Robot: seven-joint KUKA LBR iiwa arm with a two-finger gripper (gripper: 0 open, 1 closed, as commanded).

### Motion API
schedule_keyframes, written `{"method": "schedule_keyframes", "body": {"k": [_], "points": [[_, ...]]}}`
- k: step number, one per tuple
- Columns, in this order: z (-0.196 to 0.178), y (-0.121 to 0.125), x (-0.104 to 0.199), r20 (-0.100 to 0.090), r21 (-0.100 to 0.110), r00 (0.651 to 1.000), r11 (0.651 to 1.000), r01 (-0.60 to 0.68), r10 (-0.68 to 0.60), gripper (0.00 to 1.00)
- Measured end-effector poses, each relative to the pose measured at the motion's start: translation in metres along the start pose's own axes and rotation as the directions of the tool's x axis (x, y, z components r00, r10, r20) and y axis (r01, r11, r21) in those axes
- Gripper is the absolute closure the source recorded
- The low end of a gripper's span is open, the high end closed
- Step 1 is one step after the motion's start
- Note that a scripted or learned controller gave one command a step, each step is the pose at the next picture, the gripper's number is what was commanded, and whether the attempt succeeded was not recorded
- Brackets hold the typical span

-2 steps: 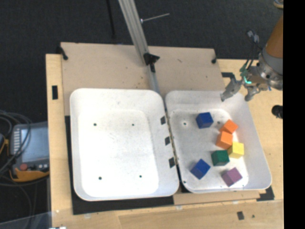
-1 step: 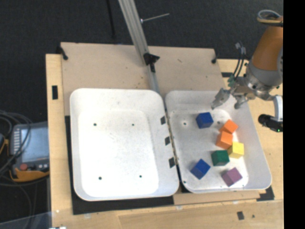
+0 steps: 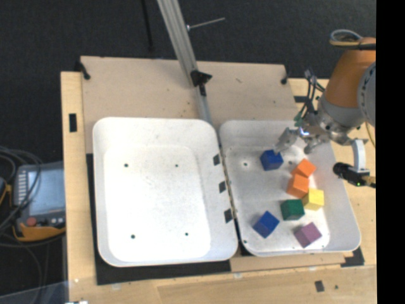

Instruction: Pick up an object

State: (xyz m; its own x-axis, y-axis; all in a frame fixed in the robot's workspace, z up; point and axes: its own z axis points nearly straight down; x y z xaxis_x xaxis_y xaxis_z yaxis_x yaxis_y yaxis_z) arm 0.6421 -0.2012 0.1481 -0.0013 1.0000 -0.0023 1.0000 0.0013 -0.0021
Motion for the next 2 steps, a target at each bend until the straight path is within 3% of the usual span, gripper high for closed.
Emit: {"method": "schedule_keyframes", "body": {"k": [1,2], "points": [[0.022,0.007,-0.002,0.005,-0.025,1.000,1.000,0.002,-0.002,0.00],[0.011,0.008,-0.002,0.005,-0.030,1.000,1.000,0.002,-0.002,1.00]]}}
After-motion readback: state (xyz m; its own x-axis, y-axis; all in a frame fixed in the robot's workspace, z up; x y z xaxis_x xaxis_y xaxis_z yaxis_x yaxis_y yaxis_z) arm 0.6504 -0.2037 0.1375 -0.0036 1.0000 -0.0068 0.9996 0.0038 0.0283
